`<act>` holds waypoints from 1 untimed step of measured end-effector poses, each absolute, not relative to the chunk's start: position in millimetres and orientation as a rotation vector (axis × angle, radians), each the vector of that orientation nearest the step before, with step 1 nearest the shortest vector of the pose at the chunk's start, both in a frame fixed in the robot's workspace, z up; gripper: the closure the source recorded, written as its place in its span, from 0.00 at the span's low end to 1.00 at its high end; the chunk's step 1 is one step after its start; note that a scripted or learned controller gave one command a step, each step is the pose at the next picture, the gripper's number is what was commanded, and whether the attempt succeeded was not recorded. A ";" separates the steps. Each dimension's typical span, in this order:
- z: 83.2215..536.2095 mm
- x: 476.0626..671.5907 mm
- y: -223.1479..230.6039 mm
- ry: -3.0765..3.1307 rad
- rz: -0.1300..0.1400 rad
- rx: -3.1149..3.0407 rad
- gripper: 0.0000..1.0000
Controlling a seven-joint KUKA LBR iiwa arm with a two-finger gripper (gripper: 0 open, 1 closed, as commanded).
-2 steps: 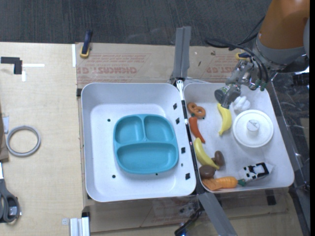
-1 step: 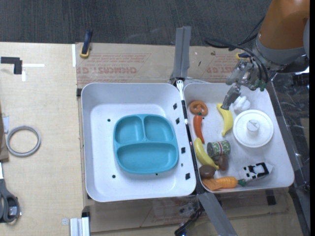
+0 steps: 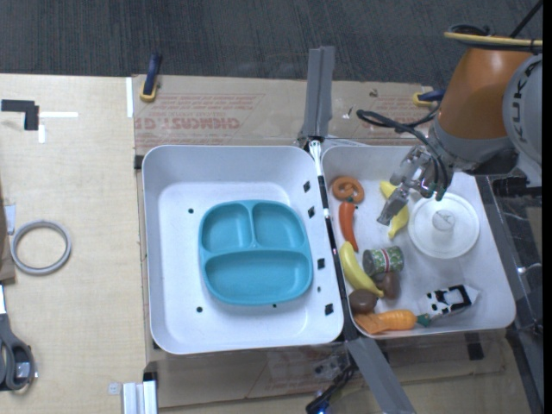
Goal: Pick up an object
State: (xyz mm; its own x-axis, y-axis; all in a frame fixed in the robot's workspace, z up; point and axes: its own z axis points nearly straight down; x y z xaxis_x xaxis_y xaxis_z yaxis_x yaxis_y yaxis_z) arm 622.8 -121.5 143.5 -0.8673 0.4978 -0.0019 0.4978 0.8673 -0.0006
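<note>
My gripper (image 3: 395, 203) hangs over the upper middle of the right bin (image 3: 492, 296), reaching in from the right. Just below its tip lies a small yellow piece (image 3: 399, 222), touching or nearly touching it. A white round lid (image 3: 443, 225) lies right of that. To the left are a pretzel (image 3: 347, 188), a red chili (image 3: 348, 222) and a banana (image 3: 353, 267). Lower down I see a green can (image 3: 384, 260), a brown fruit (image 3: 363, 300), a carrot (image 3: 388, 320) and a black-and-white cow toy (image 3: 450, 300).
The left bin (image 3: 172, 317) holds a blue divided plate (image 3: 256, 252). A grey divider bar (image 3: 319, 93) runs between the bins at the back. On the bench to the left lie a tape ring (image 3: 39, 247) and scissors (image 3: 15, 360).
</note>
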 end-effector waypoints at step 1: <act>91.8 629.5 -123.3 3.010 0.000 0.897 0.00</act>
